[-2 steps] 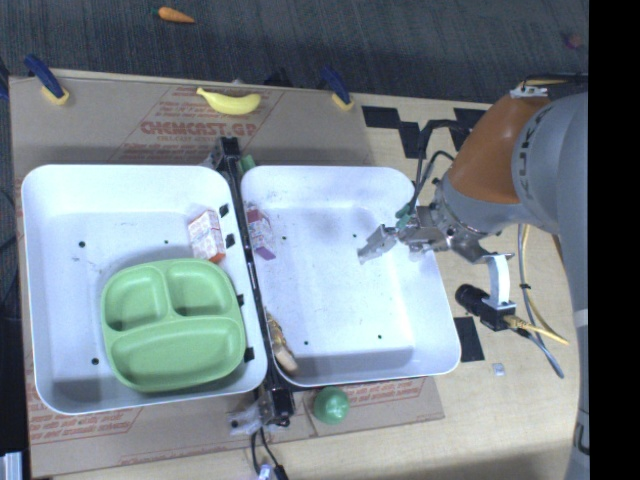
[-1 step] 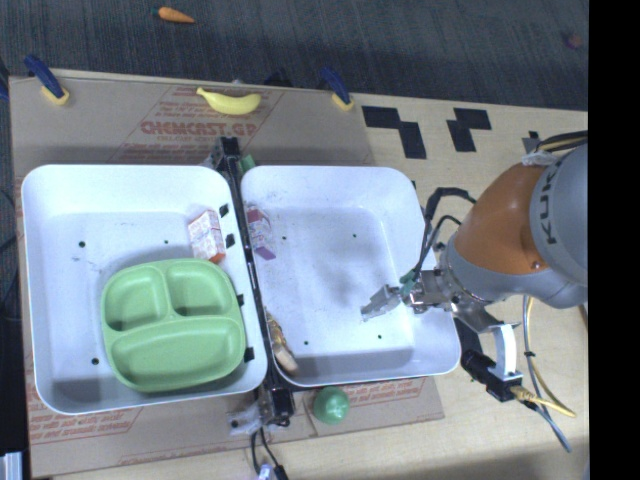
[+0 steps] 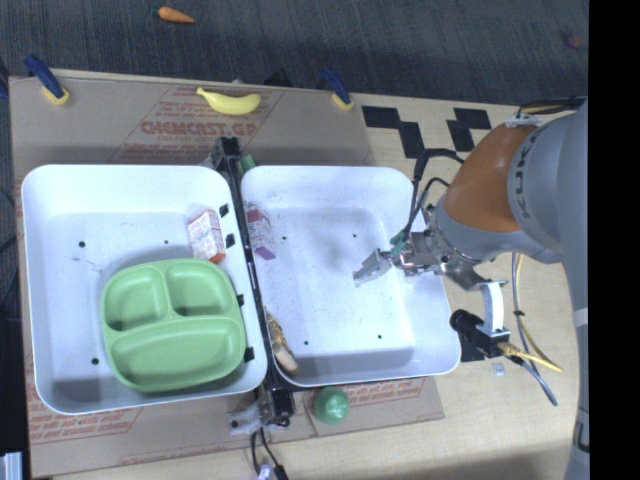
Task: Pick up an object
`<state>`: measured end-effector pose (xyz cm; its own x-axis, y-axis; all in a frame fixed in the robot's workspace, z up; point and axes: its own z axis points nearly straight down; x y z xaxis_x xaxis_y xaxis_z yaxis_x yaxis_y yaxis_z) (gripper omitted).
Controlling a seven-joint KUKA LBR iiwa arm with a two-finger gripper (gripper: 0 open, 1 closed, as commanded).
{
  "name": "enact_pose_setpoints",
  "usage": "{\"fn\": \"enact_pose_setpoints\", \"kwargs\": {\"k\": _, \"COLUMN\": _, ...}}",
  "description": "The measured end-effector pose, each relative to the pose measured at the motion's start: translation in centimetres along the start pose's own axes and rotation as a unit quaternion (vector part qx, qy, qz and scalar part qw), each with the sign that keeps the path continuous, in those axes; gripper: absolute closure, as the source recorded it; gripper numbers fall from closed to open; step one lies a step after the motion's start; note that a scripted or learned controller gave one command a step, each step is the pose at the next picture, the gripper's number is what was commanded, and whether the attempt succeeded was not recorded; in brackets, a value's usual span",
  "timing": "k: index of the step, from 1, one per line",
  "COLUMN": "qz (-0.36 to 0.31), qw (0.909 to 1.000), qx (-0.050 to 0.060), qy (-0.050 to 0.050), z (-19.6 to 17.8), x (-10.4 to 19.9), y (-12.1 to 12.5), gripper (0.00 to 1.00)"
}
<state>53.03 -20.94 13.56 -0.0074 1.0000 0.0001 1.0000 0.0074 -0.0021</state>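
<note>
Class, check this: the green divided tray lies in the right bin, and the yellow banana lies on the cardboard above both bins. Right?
Not quite. The camera view shows the green divided tray in the left bin, not the right bin. The yellow banana does lie on the cardboard above both bins.

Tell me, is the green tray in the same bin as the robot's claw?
No, the green tray lies in the left bin, while the gripper hangs over the right bin.

Bench (image 3: pixel 480 438) with two bins (image 3: pixel 60 268), ball (image 3: pixel 331 405)
</note>
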Motion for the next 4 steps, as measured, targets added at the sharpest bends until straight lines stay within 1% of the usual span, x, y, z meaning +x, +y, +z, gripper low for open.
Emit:
{"fn": "enact_pose_setpoints", "kwargs": {"k": 1, "qz": 0.0, "qw": 1.0, "qx": 0.001, "qy": 0.001, "z": 3.6, "x": 2.1, "y": -5.3, "gripper": 0.0}}
{"fn": "enact_pose_setpoints", "kwargs": {"k": 2, "qz": -0.001, "qw": 1.0, "qx": 0.0, "qy": 0.0, "z": 4.4, "x": 4.2, "y": 1.4, "gripper": 0.0}}
{"fn": "enact_pose_setpoints", "kwargs": {"k": 3, "qz": -0.002, "qw": 1.0, "qx": 0.001, "qy": 0.0, "z": 3.4, "x": 4.2, "y": 1.4, "gripper": 1.0}}
{"fn": "enact_pose_setpoints", "kwargs": {"k": 4, "qz": 0.002, "qw": 1.0, "qx": -0.002, "qy": -0.001, "z": -8.6, "x": 1.3, "y": -3.0, "gripper": 1.0}}
